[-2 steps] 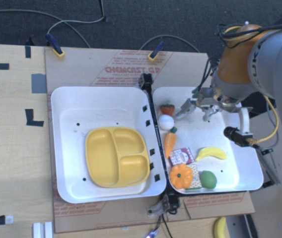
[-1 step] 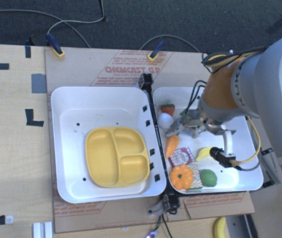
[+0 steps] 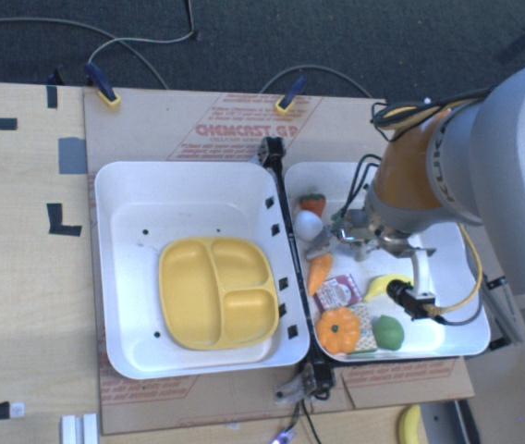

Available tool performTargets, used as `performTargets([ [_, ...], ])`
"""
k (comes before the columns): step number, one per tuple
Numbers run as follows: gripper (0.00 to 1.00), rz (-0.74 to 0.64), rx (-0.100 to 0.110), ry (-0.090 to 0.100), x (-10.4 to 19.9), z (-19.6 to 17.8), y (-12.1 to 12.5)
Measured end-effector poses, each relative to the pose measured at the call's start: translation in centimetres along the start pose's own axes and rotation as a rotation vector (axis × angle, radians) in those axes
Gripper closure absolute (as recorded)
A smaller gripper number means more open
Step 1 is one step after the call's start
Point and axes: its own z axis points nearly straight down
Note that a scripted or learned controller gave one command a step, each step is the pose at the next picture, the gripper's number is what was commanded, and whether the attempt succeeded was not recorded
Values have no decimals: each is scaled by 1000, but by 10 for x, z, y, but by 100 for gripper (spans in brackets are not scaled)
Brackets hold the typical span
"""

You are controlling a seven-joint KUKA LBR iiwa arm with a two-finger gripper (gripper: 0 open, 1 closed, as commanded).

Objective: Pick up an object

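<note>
Your pincer [image 3: 350,236] sits low in the right bin [image 3: 457,248], under the grey arm [image 3: 484,155] with its orange band; whether it is apart or together cannot be told from this angle. Readable writing: red print on the cardboard sheet [image 3: 235,132] under the bins — "CHEMCAST GP", with smaller lines too fine to read. Candidate objects, all in the right bin: a white egg-like piece [image 3: 308,224] touching a small red-and-green item [image 3: 312,203], an orange carrot shape [image 3: 319,272], a pink-and-white packet [image 3: 338,292], a yellow piece [image 3: 380,287], an orange pumpkin [image 3: 339,330] and a green ball [image 3: 388,331] along the near wall. Left bin [image 3: 119,248]: a yellow divided tray [image 3: 216,291], three compartments. Surface — pale wood bench [image 3: 22,276] with black tape marks; dark carpet [image 3: 244,17] beyond, cables trailing, two yellow clamps [image 3: 290,100] on the cardboard's far edge.
</note>
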Motion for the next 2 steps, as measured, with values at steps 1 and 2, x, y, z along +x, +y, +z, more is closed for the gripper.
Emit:
performTargets([
  [1, 0, -1, -1, 1, -1, 0, -23],
  [2, 0, -1, -2, 0, 1, 0, -41],
])
